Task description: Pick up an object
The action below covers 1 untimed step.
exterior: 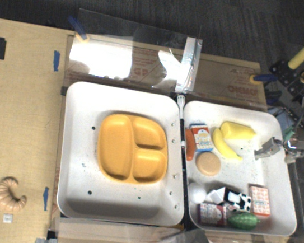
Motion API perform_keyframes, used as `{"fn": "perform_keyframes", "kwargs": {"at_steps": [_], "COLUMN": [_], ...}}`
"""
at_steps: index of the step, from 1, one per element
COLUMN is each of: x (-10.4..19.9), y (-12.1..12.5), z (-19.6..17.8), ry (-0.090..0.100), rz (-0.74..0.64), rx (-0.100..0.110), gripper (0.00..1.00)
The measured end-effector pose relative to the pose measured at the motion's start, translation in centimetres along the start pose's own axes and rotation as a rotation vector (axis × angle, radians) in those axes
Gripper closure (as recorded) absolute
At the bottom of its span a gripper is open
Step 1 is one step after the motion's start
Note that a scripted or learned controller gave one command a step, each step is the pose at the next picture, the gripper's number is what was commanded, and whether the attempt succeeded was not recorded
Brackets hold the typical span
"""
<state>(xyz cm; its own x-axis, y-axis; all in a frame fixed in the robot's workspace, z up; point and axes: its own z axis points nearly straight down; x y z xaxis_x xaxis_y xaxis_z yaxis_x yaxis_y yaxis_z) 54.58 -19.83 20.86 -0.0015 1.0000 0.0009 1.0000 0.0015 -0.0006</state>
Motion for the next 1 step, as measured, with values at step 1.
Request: {"fn": "perform_keyframes", "kwargs": {"at_steps": [1], "x": [2.93], "y": [1.53], "z": [12.16], "ry": [-0.001], "rz": [0.353], "rx": [-0.005], "gripper": [0.0]}}
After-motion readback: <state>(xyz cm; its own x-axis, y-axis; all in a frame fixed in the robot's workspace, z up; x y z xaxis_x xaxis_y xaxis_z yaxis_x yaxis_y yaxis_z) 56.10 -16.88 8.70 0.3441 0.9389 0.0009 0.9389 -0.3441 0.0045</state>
